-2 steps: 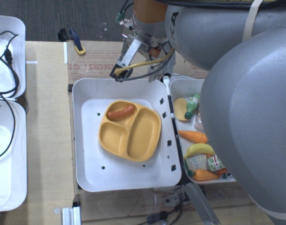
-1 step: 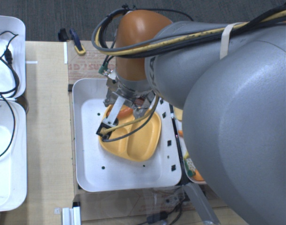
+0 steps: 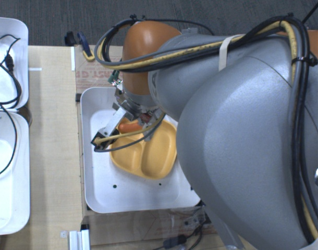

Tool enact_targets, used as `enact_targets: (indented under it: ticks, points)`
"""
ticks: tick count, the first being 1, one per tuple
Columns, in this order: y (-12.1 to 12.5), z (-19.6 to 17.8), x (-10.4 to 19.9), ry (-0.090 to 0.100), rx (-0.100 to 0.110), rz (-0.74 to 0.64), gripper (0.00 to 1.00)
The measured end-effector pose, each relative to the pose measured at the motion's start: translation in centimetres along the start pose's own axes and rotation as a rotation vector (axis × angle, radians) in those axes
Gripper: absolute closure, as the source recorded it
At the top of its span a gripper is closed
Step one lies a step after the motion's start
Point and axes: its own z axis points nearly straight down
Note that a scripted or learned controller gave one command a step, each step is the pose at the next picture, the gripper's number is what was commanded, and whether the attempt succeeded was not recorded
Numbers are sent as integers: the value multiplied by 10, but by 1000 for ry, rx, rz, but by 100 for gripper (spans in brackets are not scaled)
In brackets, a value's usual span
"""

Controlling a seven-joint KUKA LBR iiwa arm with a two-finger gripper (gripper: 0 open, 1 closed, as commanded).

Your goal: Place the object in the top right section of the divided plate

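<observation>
The gripper (image 3: 132,114) hangs low over the yellow divided plate (image 3: 158,152), which lies in the white bin (image 3: 99,186) on the counter (image 3: 49,139). An orange object (image 3: 129,126) shows just beneath the gripper at the plate's far edge. I cannot tell whether the gripper grasps it or is released.

The scene is taken by a single camera fixed above the bench (image 3: 49,139), which is looked down on at a slant. One white bin (image 3: 101,184) is set near the middle of the frame, and the yellow divided plate (image 3: 159,155) in it is seen from above. Another white bin (image 3: 13,212) is cut off by the left edge. The view is set close: most of the right half is covered by the grey arm (image 3: 242,139), seen entering from the right. Dark floor (image 3: 148,4) is shown along the top edge.
</observation>
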Motion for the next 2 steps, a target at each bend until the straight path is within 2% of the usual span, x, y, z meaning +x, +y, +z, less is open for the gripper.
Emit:
enact_targets:
  ticks: [1, 2]
  points:
    - [-19, 11, -18, 4, -1, 236, 0]
    - [3, 17, 3, 5, -1, 340, 0]
